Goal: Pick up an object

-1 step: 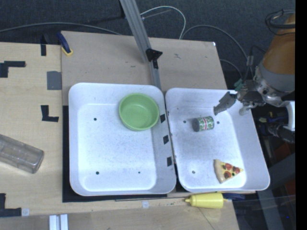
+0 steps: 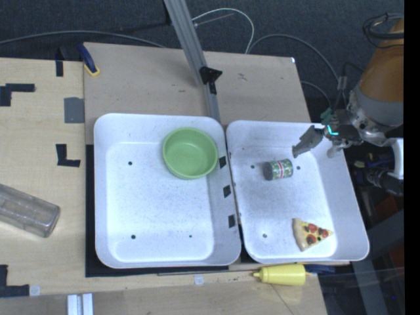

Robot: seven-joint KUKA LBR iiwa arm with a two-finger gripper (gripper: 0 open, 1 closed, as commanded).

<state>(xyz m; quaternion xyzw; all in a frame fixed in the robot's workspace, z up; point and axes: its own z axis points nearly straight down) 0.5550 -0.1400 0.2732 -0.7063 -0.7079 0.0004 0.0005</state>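
A small can [image 2: 278,170] with a red and green label lies on its side in the right bin [image 2: 341,195], near the middle. A pizza slice toy [image 2: 310,233] rests near that bin's front right corner. A green bowl [image 2: 190,153] stands at the back right of the left bin [image 2: 118,195]. My gripper [image 2: 307,141] hangs over the right bin's back right area, up and to the right of the can, apart from it. Nothing shows between its fingers.
A yellow bottle [image 2: 283,275] lies on the bench just in front of the right bin. A clear plastic cylinder [image 2: 25,210] lies at the far left. A grey pole [image 2: 190,38] slants down to the bins' back edge. Cables run behind the bench.
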